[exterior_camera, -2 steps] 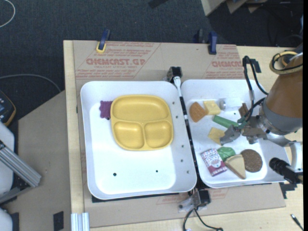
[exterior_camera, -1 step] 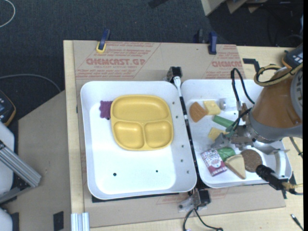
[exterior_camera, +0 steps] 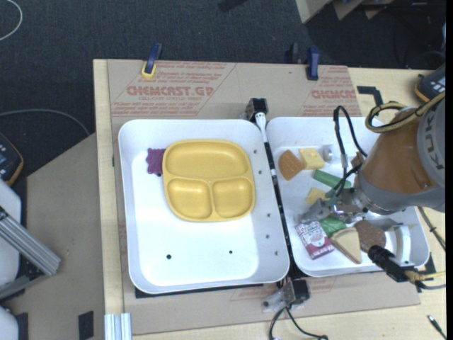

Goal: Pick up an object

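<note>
Beside the right bin's [exterior_camera: 417, 250] rim, arm [exterior_camera: 396, 168] crowds clutter.

Workbench on dark carpet
A brown board [exterior_camera: 212, 83] tops the bench; dark carpet [exterior_camera: 85, 20] surrounds it, white cable [exterior_camera: 10, 20] trailing left.

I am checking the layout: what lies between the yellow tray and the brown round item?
In the camera view, the bins' adjoining white rims lie between yellow tray and brown round item.

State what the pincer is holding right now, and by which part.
It cannot be told. The pincer is low in the right bin among the toy food, but no item shows between its tips.
</note>
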`<action>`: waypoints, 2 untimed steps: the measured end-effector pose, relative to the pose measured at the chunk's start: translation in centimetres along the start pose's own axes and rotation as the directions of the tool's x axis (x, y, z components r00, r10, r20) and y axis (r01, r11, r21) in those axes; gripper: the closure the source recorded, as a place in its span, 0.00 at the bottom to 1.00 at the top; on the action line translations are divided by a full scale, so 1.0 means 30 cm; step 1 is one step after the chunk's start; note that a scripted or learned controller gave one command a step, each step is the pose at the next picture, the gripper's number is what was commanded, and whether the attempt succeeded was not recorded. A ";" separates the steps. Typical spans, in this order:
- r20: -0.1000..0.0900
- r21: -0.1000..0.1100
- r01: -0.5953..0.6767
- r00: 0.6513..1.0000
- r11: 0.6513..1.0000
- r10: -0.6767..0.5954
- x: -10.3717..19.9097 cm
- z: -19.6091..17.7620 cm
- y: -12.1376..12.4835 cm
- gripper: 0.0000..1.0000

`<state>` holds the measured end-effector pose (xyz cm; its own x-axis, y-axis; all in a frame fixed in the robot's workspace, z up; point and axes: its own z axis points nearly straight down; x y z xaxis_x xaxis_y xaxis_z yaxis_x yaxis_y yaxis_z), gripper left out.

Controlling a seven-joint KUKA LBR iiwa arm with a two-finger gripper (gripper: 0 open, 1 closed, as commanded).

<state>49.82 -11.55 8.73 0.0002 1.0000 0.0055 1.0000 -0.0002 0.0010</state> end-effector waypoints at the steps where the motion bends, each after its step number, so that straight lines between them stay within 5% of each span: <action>1: 0.002 -0.011 0.001 1.000 1.000 -0.001 0.003 -0.045 0.009 1.00; 2: 0.008 -0.004 0.001 1.000 1.000 -0.001 0.006 -0.187 0.007 1.00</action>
<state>50.03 -11.39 14.34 -0.0011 1.0000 -0.0021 1.0000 0.0011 0.0046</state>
